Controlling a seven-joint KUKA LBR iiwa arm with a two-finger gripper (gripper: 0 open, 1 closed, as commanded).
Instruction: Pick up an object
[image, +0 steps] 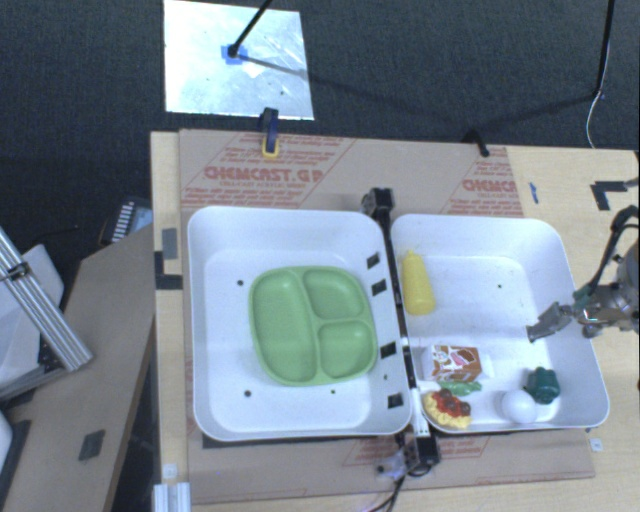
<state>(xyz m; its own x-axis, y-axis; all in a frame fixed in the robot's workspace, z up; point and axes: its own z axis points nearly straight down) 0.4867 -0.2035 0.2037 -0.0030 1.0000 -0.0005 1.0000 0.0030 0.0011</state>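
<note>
Lying in the right bin, the candidate objects are grouped along its near and left portions. A dark green object rests near the front right corner, with a white ball touching or just beside it on its left. A yellow bottle lies against the bin's left wall, its long axis running roughly front to back. A printed card and a yellow and red item are placed near the front left corner.

The gripper is seen at the right side of the same bin, above the floor and reached in from the right edge. Whether the jaws are apart or together cannot be told at this resolution; nothing is seen held between them.

The dark green object is judged the nearest candidate: it lies toward the front of the bin from the jaws, a short way off, while the bottle is well apart across the bin to the left. No clear long axis can be made out on the green object, so jaw alignment is considered less critical than for the bottle.

The left bin carries a green divided tray. Both bins are set on a cardboard sheet on the counter.
</note>
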